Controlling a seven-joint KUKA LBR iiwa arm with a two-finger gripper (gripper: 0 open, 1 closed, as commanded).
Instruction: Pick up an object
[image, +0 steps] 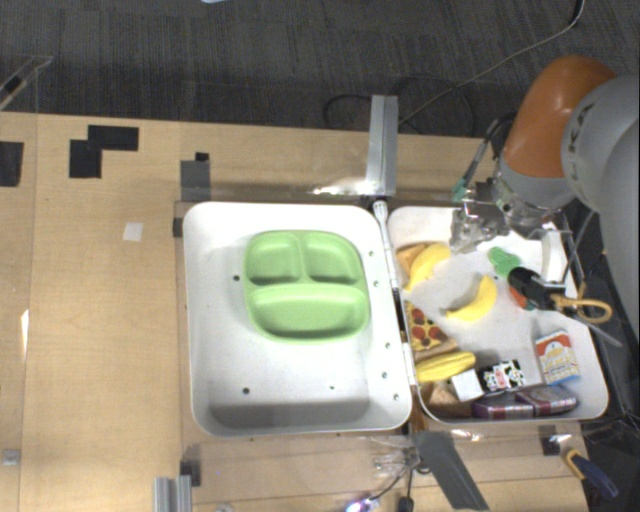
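Note:
My gripper (472, 228) hangs over the far part of the right bin (598, 392), just above a white crumpled cloth (445, 283). A yellow banana (476, 299) lies on that cloth, a little below and to the right of the gripper. A second yellow banana (422, 262) rests by the bin's left wall. Beside the gripper's right side lies a green marker (505, 259). Nothing is visibly held.
The right bin also holds orange-handled scissors (550, 296), a toy pizza slice (426, 329), a yellow block (445, 364), a small carton (555, 358), a dark purple packet (525, 404) and a dice-patterned box (503, 376). A green divided plate (304, 283) sits in the left bin (215, 330).

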